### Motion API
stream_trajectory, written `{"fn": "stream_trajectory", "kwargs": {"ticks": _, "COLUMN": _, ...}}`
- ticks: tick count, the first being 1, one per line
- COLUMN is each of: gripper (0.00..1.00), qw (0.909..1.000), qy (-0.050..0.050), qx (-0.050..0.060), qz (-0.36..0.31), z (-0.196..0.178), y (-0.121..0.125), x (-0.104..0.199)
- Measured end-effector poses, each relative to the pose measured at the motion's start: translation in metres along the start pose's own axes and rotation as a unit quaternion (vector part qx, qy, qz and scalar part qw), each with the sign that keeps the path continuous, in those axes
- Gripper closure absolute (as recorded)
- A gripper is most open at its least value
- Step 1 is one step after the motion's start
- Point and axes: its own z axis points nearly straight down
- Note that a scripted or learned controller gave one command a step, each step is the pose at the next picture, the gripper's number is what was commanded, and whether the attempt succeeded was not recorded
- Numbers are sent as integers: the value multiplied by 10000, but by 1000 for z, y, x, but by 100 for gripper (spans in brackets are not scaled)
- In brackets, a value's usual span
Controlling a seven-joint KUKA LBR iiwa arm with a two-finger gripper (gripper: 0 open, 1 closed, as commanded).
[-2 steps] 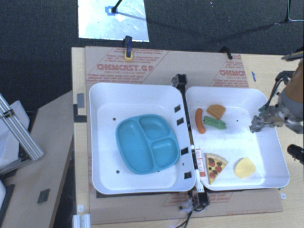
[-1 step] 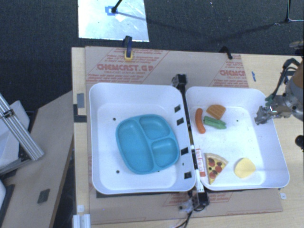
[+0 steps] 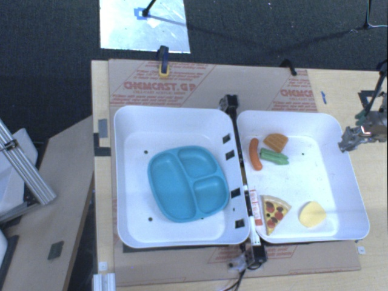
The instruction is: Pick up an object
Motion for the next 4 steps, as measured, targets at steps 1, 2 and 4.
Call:
{"fn": "stream_trajectory", "kwargs": {"ticks": 1, "gripper": 100, "qw": 10000, "qy": 22, "qx": 30, "qz": -23, "z": 16, "y": 0, "x": 55}}
{"fn": "stream_trajectory", "kwargs": {"ticks": 2, "gripper": 100, "qw": 10000, "qy": 21, "qx": 25, "qz": -26, "z": 13, "y": 0, "x": 116}}
{"fn": "stream_trajectory", "kwargs": {"ticks": 4, "gripper": 100, "qw": 10000, "qy": 22, "qx": 31, "qz": -23, "z": 12, "y": 0, "x": 228}}
